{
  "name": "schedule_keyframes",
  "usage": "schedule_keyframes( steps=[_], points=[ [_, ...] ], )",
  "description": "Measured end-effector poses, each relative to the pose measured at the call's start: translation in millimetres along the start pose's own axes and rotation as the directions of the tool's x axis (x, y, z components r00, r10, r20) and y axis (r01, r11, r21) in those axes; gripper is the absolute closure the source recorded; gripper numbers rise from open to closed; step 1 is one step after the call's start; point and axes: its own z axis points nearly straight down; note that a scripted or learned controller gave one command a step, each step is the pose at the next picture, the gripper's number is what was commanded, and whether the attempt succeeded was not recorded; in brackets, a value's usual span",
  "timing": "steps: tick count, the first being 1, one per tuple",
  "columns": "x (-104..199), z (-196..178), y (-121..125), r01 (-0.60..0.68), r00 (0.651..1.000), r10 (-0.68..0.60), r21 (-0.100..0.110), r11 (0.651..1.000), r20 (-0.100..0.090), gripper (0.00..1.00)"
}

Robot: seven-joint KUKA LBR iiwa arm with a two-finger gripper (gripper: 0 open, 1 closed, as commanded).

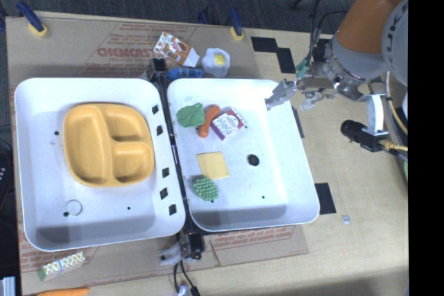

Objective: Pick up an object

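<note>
Objects for picking are seen in the right shallow white bin (295,180): a green leafy toy vegetable (189,114), an orange toy carrot (208,120) touching it, a purple-and-white printed packet (227,124) just beside the carrot, a flat yellow square cheese-like slice (213,165) near the bin's middle, and a green bumpy toy piece (205,188) just below that slice. A small dark round spot (253,161) is seen on the bin floor to the slice's right. Print on the purple packet is too small to be read.

A yellow-orange plastic divided tray (107,144) is held in the left shallow white bin (31,170).

The end effector (279,95) is seen at the right bin's upper right rim, above the edge and apart from all the toys. Whether its fingers are spread or pressed together cannot be told; nothing is seen held.

Brown cardboard sheet (90,45) lies under the bins on the bench (361,232), with red printed lettering that cannot be read with certainty. Behind the bins, an orange-and-white printed carton (170,47), a blue toy piece (184,72) and a white-and-yellow round toy (216,61) are lying on the cardboard. A small patterned wrapper (62,264) lies at the lower left corner. Blue clamps (31,18) are fixed at the cardboard's far edge. Black square markers (323,197) are stuck on the bench.
</note>
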Motion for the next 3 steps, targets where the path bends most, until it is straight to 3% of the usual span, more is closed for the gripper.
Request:
schedule_keyframes(
  steps=[1, 2, 3],
  points=[
    [47, 91, 40, 0.129, 0.992, -0.129, 0.001, 0.992, -0.001, 0.0],
    [101, 164, 71, 0.408, 0.913, -0.408, -0.003, 0.913, 0.002, 0.0],
    [100, 153, 72, 0.411, 0.912, -0.411, -0.003, 0.912, 0.004, 1.0]
  ],
)
